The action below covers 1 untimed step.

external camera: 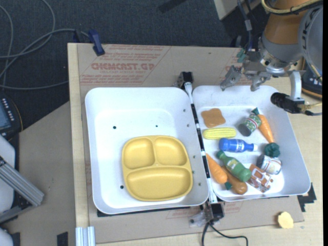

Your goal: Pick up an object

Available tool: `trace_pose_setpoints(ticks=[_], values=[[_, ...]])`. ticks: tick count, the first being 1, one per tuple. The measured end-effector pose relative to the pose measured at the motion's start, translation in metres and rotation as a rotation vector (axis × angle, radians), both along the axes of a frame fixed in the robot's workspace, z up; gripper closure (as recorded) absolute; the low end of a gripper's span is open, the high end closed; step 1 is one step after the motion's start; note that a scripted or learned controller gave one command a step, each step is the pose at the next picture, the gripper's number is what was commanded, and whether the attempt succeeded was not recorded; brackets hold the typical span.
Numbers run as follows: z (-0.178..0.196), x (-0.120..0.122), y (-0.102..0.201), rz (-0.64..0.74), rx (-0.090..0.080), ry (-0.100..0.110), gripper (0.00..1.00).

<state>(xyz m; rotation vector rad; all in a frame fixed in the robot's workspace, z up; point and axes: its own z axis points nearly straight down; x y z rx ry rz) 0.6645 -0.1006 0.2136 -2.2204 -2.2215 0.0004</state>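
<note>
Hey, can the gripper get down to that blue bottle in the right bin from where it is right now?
Probably yes. The gripper hangs above the far rim of the right bin, and nothing lies over the blue bottle. The corn cob and green bottle sit close on either side, so finger room looks tight.

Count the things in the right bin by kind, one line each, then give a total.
Carrots: 2
Bottles: 2
Cans: 2
Corn: 1
Brown slice: 1
Other small items, unclear: at least 3
Total: at least 11
</note>
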Motion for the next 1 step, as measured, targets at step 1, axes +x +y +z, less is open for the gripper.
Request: trace_pose_setpoints(ticks=[1], values=[[-0.0833, -0.0460, -0.0564, -0.006, 0.000, 0.008, 0.00]])
